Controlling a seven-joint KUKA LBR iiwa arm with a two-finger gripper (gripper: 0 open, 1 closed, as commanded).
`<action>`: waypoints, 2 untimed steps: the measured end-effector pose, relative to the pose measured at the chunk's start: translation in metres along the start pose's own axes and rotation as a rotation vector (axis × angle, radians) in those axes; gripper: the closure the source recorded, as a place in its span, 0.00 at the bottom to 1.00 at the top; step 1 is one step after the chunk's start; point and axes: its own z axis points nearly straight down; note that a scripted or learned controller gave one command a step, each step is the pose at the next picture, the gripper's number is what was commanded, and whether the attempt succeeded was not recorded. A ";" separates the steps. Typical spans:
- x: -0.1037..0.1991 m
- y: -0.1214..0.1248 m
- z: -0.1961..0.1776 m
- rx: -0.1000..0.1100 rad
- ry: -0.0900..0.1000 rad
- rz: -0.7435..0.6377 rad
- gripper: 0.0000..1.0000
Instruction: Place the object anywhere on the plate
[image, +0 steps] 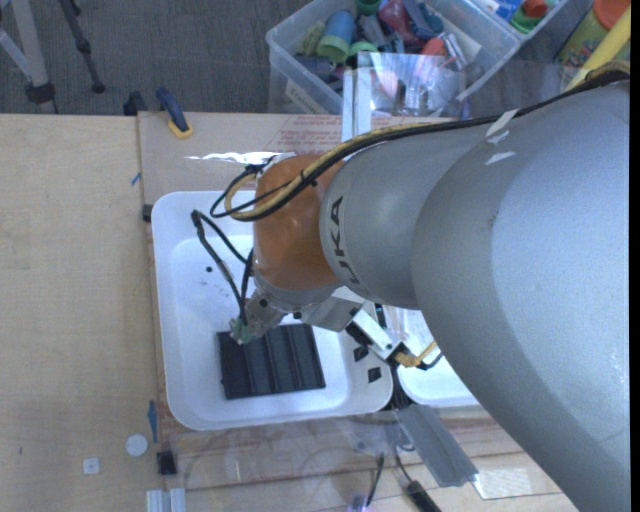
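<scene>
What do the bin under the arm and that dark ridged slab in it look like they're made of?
Bin: probably moulded plastic, white and slightly glossy, with rounded rim and corners. Slab: matte black with parallel raised ribs, likely plastic or rubber; the view leaves that open.

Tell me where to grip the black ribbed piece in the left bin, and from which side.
The black ribbed piece lies flat on the floor of the left bin, so come from straight above. Probably best to close the jaws across its short sides, along the ribs; the edge near the arm is partly hidden.
</scene>
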 end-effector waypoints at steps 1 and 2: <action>-0.034 0.038 -0.136 0.011 -0.001 -0.084 1.00; -0.010 0.020 -0.086 0.014 0.002 -0.111 1.00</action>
